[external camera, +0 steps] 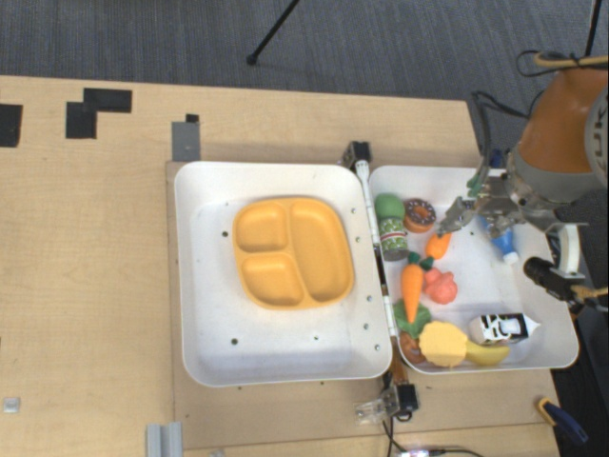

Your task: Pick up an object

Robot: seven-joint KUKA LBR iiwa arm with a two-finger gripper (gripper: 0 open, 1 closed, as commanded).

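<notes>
The gripper (457, 215) hangs with fingers spread apart, holding nothing, over the far part of the right bin (561, 336), its tips just above the small carrot (438, 246). The grey arm with its orange band (561, 127) reaches in from the right, wrist bent downward. Toys crowd the bin's left side: a larger carrot (411, 291), a green can (390, 222) and a banana (487, 354).

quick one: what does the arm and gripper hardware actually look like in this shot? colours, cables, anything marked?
The arm is a rounded grey body with a broad orange band above the wrist. The gripper is metallic grey, with thin fingers and small blue parts on its body. Dark cables loop along the arm near the wrist, and black fittings sit on its lower side. No markings are readable at this size.
</notes>
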